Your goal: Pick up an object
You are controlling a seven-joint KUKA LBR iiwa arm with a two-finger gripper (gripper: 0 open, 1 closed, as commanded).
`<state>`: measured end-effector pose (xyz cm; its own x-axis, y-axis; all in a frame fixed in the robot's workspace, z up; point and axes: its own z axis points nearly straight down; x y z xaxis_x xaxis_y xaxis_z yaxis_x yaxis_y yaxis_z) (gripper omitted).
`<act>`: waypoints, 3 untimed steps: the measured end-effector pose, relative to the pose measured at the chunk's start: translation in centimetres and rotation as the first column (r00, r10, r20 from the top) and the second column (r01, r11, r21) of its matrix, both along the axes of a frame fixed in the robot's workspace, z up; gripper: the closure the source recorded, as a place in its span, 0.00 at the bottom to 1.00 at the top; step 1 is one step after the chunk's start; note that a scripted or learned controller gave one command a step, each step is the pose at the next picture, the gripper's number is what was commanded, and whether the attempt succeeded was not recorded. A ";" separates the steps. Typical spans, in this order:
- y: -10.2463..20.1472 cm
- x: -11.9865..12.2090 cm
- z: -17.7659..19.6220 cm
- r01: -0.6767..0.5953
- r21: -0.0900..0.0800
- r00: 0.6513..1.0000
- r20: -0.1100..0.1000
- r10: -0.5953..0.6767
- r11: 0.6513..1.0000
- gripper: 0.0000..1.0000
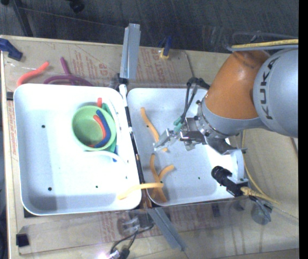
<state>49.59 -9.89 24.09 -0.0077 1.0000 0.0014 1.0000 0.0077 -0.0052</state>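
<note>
- While the arm hangs over the right bin, the left bin (40, 161) sits apart from the action, bearing a green bowl (93, 128) with red and blue curved pieces lying in and against it.
- Across the shared edge of the two bins, low in the view, lies a yellow strip (141, 188), one end in each.
- Just right of that, in the right bin (197, 190), several orange curved pieces are scattered: a long one (149, 124) near the upper left of the bin, a shorter hooked one (165, 170) lower down, and another (155, 169) along the bin's left wall.
- Above these, the gripper (165, 139) points left and downward, its tips near the lower end of the long orange piece; I cannot tell from here whether it is parted or closed, and I see nothing clearly held.
- On the right, the grey arm with its orange band (234, 93) reaches in over the bin's right side.
- My reading: this is the approach-or-grasp step, with no lift made yet. Next it needs a firm close on one orange piece, then a straight rise; thin curved pieces lying flat could easily slip.
</note>
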 end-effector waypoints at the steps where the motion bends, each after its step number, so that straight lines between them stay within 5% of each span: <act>1: -4.3 2.8 -8.6 0.146 -0.002 0.989 -0.002 -0.146 0.989 0.00; 2: -2.2 7.0 -14.9 0.155 -0.003 0.988 0.004 -0.155 0.988 0.00; 3: -2.5 6.9 -13.9 0.155 -0.008 0.988 0.002 -0.155 0.988 1.00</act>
<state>56.52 -12.36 10.17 0.1477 0.9890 -0.0061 0.9890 -0.1477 -0.0036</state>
